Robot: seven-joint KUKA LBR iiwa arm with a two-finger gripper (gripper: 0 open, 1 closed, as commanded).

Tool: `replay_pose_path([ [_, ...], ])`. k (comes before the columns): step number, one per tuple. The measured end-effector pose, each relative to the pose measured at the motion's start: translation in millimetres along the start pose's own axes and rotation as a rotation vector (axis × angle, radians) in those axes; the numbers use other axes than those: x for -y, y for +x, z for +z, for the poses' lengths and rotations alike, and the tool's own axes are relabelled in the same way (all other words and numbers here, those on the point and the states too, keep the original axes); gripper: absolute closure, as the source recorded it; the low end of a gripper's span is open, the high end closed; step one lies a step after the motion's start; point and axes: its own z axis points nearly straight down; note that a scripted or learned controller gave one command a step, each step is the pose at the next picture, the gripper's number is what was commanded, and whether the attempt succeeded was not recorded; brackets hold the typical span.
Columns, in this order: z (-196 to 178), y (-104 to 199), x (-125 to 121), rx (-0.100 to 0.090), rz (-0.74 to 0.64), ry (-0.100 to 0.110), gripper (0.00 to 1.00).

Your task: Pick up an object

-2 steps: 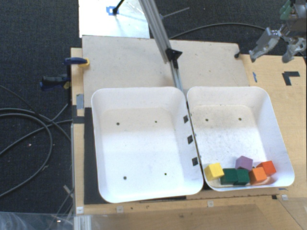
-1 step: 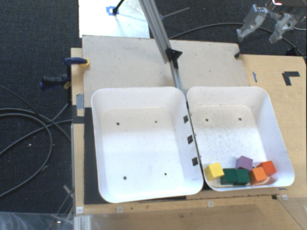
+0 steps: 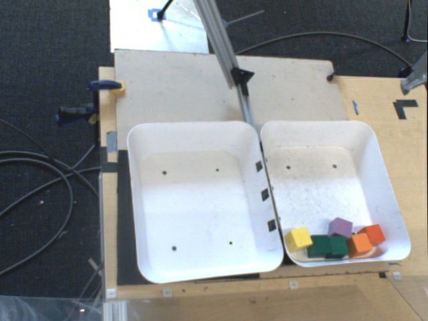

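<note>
Blocks huddle in the right bin, well away from the arm.

Only a grey tip of the arm (image 3: pixel 416 77) pokes in at the right edge, and the gripper's state cannot be told. Far below and left of that tip, in the near corner of the right bin (image 3: pixel 386 179), five blocks sit close together: yellow (image 3: pixel 298 239), green (image 3: pixel 328 246), purple (image 3: pixel 340 227), orange (image 3: pixel 360 244) and red (image 3: pixel 374 233). The left bin (image 3: pixel 134 179) lies farther left still.
</note>
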Motion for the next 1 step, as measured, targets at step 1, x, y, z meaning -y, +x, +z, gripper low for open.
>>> replay_pose_path([
  [1,0.7,65.5,-25.8,-0.004,-0.018,-0.002,0.0],
])
